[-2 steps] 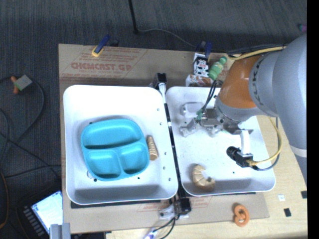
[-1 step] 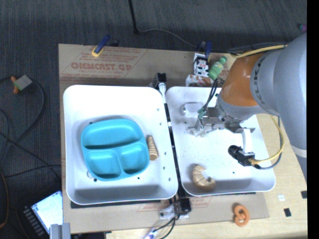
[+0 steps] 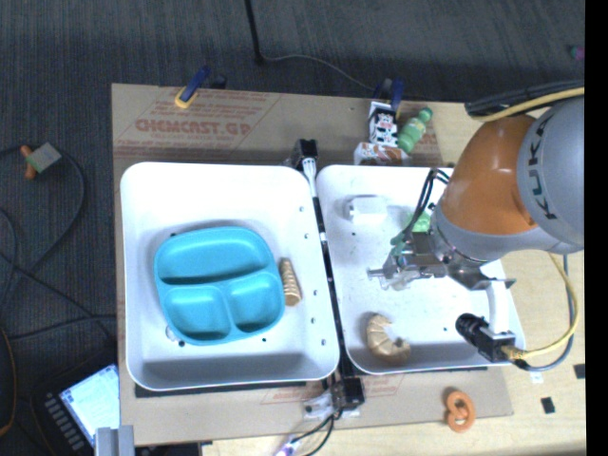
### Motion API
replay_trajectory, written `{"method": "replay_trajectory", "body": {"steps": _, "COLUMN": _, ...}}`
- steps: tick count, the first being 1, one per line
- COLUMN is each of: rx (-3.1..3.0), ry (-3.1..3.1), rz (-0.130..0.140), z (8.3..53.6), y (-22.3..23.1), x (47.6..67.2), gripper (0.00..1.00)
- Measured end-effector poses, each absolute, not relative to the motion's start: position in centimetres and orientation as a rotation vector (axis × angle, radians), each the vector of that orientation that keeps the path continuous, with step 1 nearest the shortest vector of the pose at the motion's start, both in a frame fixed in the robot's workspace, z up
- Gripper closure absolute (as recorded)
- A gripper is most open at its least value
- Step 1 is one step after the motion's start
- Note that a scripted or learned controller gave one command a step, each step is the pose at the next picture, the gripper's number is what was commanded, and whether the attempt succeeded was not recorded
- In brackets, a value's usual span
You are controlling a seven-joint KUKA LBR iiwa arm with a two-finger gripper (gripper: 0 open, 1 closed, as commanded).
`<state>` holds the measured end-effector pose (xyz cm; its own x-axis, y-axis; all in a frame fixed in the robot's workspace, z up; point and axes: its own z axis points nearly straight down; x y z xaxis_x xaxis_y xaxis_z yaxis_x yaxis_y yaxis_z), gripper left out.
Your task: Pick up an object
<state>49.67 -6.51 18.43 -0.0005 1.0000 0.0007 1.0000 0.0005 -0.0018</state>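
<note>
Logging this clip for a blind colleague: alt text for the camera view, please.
The grey and orange arm's gripper hovers low over the right bin, above a croissant. The left bin holds a blue divided tray and a small pastry.

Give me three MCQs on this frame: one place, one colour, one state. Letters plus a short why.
1. Where does the croissant lie?
A. right bin, near front wall
B. left bin, on the tray
C. on the cardboard outside the bins

2. What colour is the divided tray?
A. red
B. blue
C. green

3. How does the divided tray sit?
A. flipped upside down
B. leaning on the arm
C. flat in the left bin, compartments up

Key: 1 A, it rests on the right bin floor by the front wall. 2 B, it is plainly light blue. 3 C, its three compartments face the camera in the left bin.
</note>
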Motion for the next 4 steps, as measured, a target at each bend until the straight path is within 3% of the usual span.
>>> {"method": "replay_trajectory", "body": {"steps": 1, "rx": -2.220, "ry": -2.222, "rz": 0.001, "z": 21.1, "y": -3.5, "x": 48.4, "gripper": 1.00}}
{"method": "replay_trajectory", "body": {"steps": 2, "rx": -2.221, "ry": -2.222, "rz": 0.001, "z": 21.1, "y": -3.5, "x": 48.4, "gripper": 0.00}}
{"method": "replay_trajectory", "body": {"steps": 3, "rx": -2.221, "ry": -2.217, "rz": 0.005, "z": 10.5, "y": -10.1, "x": 48.2, "gripper": 0.00}}
{"method": "replay_trajectory", "body": {"steps": 4, "rx": -2.221, "ry": -2.221, "rz": 0.001, "z": 13.0, "y": -9.3, "x": 51.2, "gripper": 0.00}}
